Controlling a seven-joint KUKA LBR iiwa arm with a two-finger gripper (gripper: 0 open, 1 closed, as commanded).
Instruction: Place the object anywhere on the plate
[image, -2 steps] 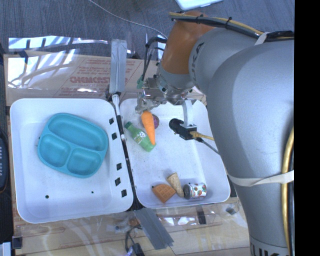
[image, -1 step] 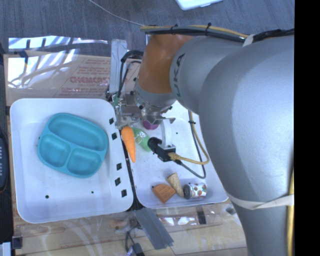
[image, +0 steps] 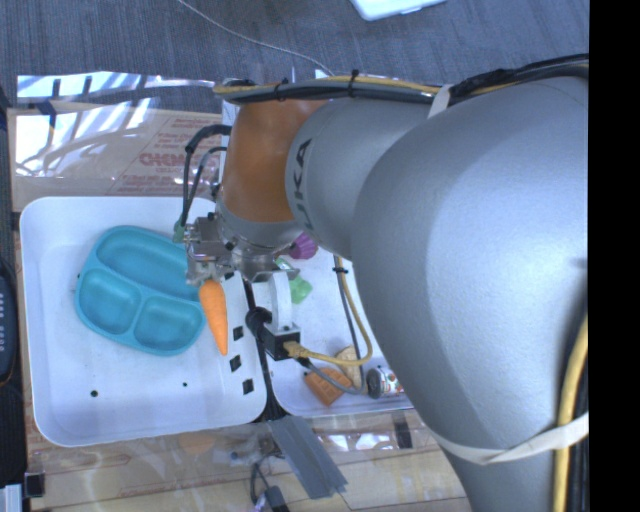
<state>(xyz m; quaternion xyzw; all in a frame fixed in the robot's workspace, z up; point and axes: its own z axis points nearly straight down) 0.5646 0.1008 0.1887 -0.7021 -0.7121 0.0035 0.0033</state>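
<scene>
A blue sectioned plate (image: 135, 290) lies in the left white bin (image: 50, 330). An orange toy carrot (image: 213, 315) hangs point down just off the plate's right edge, its top tucked under my gripper (image: 212, 268). The gripper sits below the orange wrist band (image: 262, 165), above the inner wall between the two bins. The gripper is shut on the carrot's upper end. The big grey arm hides most of the right bin.
In the right bin (image: 320, 395) I see a purple item (image: 304, 244), a green item (image: 299, 290), and an orange piece (image: 326, 386) beside a small metal part (image: 378, 381). Cables (image: 352, 310) dangle from the arm over that bin.
</scene>
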